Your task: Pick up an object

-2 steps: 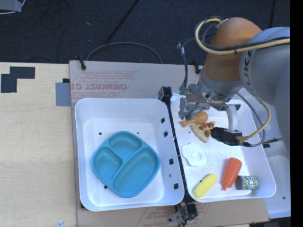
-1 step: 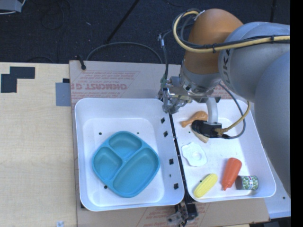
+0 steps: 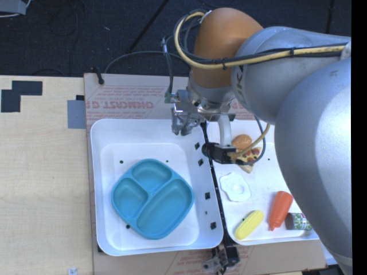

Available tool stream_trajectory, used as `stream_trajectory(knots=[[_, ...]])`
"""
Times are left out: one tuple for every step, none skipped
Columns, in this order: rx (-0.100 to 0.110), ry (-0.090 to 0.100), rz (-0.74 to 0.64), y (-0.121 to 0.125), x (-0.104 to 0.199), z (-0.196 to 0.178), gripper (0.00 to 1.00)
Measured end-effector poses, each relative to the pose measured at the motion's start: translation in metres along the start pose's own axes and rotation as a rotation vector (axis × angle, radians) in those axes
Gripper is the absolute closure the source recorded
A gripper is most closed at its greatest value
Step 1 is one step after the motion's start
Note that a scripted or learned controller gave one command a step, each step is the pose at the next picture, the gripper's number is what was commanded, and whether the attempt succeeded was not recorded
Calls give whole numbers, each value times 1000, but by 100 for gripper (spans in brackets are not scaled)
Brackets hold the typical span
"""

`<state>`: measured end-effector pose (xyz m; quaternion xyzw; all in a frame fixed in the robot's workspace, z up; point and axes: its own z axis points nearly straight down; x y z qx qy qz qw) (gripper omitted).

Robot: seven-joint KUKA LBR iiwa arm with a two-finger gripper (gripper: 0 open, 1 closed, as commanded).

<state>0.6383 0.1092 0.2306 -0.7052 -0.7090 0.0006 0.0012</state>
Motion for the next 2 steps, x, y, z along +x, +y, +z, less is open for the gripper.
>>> stream_trajectory(knots=[[2, -2, 5, -6, -3, -3, 100], [2, -2, 4, -5, -3, -3, 0]])
